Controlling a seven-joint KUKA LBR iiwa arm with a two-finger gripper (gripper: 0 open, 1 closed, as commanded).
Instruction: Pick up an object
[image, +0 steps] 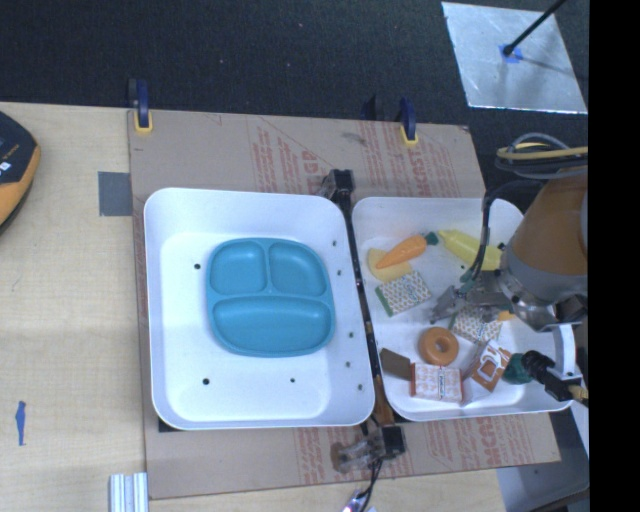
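Two shallow white bins side by side on the desk (70, 330), over a sheet of cardboard (290, 150).

Left bin (170, 300): one blue divided plate (268, 297), three compartments, flat in the middle.

Right bin (385, 215): a clutter of small things. One toy carrot (402, 251) near the far left corner, lying across a yellow piece (380, 266). One yellow bottle-like item (462, 245) further right, partly behind the arm's cable. One green-patterned packet (404, 293) just below the carrot. One brown ring-shaped toy doughnut (438, 346) near the middle. One dark brown block (396, 363) at the near left. One white-and-orange box (437, 383) just beside that block, against the near wall. One small carton with red print (489, 366) to the right of the doughnut. One pale patterned packet (476, 325) beneath the gripper.

Gripper (462, 300) low over the right bin, between the green-patterned packet and the pale packet; fingers dark and blurred, spread not discernible, nothing visibly between them. Orange band of the arm (555, 230) at the right.
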